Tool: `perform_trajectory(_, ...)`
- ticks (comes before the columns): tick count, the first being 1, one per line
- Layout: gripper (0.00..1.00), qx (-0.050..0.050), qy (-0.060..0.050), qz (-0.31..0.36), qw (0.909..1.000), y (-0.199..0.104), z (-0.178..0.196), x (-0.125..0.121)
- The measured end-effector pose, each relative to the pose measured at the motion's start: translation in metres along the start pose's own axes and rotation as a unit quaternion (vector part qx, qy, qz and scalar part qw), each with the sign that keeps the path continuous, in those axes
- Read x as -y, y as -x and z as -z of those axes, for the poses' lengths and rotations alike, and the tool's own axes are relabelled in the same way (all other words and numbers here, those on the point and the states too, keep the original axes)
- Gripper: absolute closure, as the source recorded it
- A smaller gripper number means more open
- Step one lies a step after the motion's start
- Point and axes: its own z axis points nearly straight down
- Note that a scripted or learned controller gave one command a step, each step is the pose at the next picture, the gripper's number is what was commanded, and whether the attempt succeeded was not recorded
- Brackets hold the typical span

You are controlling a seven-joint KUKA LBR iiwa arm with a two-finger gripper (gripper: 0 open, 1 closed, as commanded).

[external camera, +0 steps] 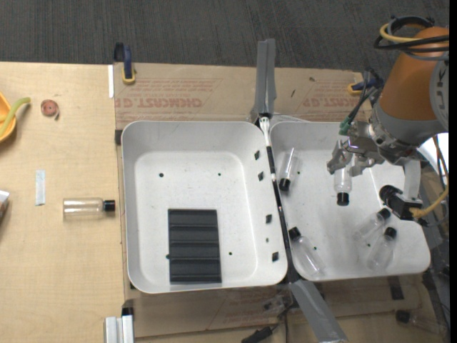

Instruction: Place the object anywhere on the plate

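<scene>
The small clear bottle (343, 183) hangs black cap down in the right bin (410, 266). Its upper end sits between the fingers of the gripper (350, 161), which look closed narrowly on it, and it appears lifted off the bin floor. From the bottle, the dark ribbed plate (193, 246) lies at about eight o'clock, low in the left bin (136, 156) and well apart from it. The two bins' shared walls stand between them.

You appear to be at the carry, with the pick done and the placing not yet begun. The grip is high on a smooth, round body, so I'd guess the bottle can swing or slip, and you should move without jerks. Raise it enough for the cap to clear both bin walls before you cross. Steer past the spare bottle (287, 168) at nine o'clock by the wall and the loose bottles (378, 238) at four o'clock. Come down over the plate's middle and release low. A round bottle may roll along the ribs, so laying it in a groove should keep it there.
</scene>
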Motion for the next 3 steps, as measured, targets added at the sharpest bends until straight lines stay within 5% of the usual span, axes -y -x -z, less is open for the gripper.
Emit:
perform_trajectory(1, 1.00, 0.000, 0.000, 0.036, 0.9994, -0.093, 0.022, -0.081)
perform_trajectory(3, 1.00, 0.000, 0.001, 0.131, 0.9914, -0.266, 0.001, -0.054)
